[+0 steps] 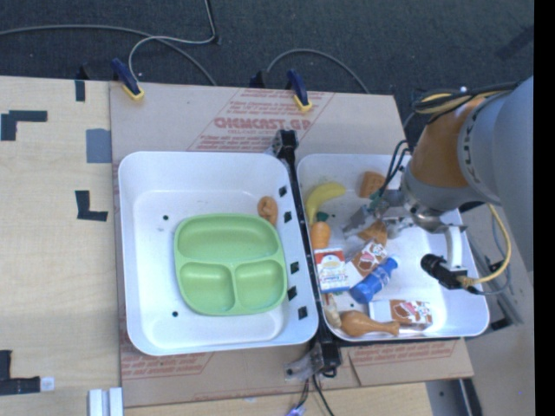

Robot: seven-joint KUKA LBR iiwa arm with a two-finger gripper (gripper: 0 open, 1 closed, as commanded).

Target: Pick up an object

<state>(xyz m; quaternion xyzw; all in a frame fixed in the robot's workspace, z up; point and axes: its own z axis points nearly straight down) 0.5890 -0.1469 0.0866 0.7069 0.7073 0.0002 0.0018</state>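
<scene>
Two white bins side by side. Left bin has one green tray and one brown bit by its right wall. Right bin is the toy food pile – one banana, one carrot, one blue bottle, one drumstick, two packets. Gripper is down among them by an orange piece – can't tell if it's clenched or released.

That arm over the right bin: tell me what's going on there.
The grey arm reaches in over the right bin, its tool low among a pile of toy food: a banana, a carrot, a blue bottle and a drumstick. Nothing is visibly held. The left bin holds a green divided plate.
</scene>
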